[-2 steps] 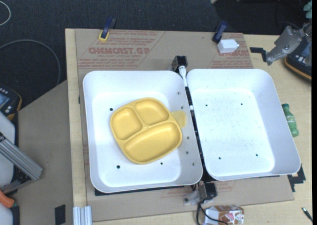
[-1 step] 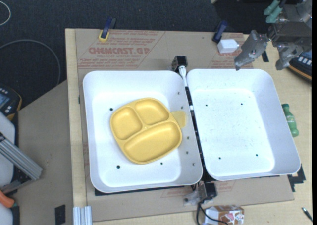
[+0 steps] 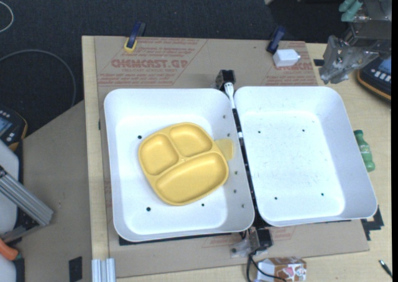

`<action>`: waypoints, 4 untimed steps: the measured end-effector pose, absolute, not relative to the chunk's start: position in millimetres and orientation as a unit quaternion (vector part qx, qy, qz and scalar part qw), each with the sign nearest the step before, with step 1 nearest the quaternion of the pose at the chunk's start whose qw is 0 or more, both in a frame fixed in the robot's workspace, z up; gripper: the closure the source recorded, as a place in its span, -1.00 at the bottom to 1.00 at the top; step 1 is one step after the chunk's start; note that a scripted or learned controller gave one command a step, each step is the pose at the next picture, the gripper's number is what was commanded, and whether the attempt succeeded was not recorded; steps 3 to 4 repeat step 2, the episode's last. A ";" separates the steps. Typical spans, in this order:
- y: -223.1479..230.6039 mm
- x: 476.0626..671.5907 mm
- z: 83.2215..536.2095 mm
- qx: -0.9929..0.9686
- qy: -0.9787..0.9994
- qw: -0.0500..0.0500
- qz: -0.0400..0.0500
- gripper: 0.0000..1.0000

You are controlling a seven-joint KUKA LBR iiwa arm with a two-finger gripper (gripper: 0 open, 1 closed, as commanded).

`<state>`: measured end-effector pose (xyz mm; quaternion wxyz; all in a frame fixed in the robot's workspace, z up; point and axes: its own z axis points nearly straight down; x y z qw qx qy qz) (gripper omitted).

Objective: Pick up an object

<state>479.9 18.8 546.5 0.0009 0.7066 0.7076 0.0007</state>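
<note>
The shallow white plastic bin on the left point(image 3: 118, 150) is largely taken up by a yellow three-compartment plastic plate point(image 3: 183, 163) lying flat at its centre, leaving only narrow bare strips of floor along its far, left and near walls. The matching white bin on the right point(image 3: 336, 150) has an open floor from wall to wall. The two bins' raised rims meet in a ridge down the middle, and the grey metal gripper point(image 3: 339, 63) sits beyond the right bin's far right corner.
</note>
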 end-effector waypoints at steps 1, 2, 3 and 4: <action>26.0 477.9 399.8 0.707 0.707 -0.005 -0.006 1.00; 98.9 479.3 440.4 0.704 0.710 0.001 0.003 1.00; 98.9 479.3 440.4 0.704 0.710 0.001 0.003 1.00; 98.9 479.3 440.4 0.704 0.710 0.001 0.003 1.00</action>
